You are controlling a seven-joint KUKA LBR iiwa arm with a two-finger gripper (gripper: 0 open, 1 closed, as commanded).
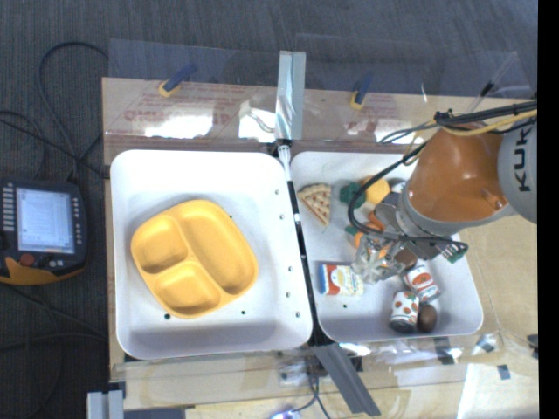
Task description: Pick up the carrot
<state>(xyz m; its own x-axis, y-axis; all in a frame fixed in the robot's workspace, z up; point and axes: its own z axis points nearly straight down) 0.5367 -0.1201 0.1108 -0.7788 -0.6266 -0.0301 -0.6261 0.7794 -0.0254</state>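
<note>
Yellow divided plate point(194, 257) in left bin point(131, 321)

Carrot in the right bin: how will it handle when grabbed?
The carrot looks like a small glossy toy, so probably stiff, light and a bit slippery. It seems tapered, so it may squirt out of a pinch. It sits among cables under the tool, so snagging is possible.

Carrot point(374, 220): orange, slim, lay in right bin point(454, 321), upper middle part. Mostly hidden under arm's wrist and cables; short orange stretch showed. Green bit sat just beside upper left end. Exact pose could not be told.
</note>
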